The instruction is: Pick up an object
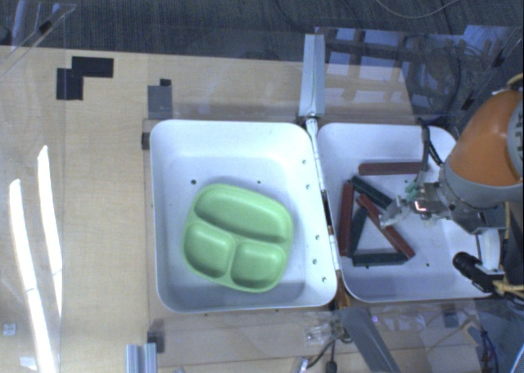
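Several long flat bars lie in the right bin (385, 281), laid roughly as a triangle. A brown bar (391, 168) lies across the top, and a reddish-brown bar (346, 217) stands along the left. A dark bar (378, 258) closes the bottom, and another brown bar (391, 231) runs diagonally through the middle. My gripper (408, 204) hangs low over the right end of this cluster, just above the diagonal bar, with the orange band (490, 146) behind it. A green three-compartment plate (237, 236) rests in the left bin (229, 138).
A raised divider (322, 199) separates the two bins. A metal post (311, 73) and a clear guard panel (385, 69) stand behind the right bin. The wooden bench (82, 199) stretches to the left.
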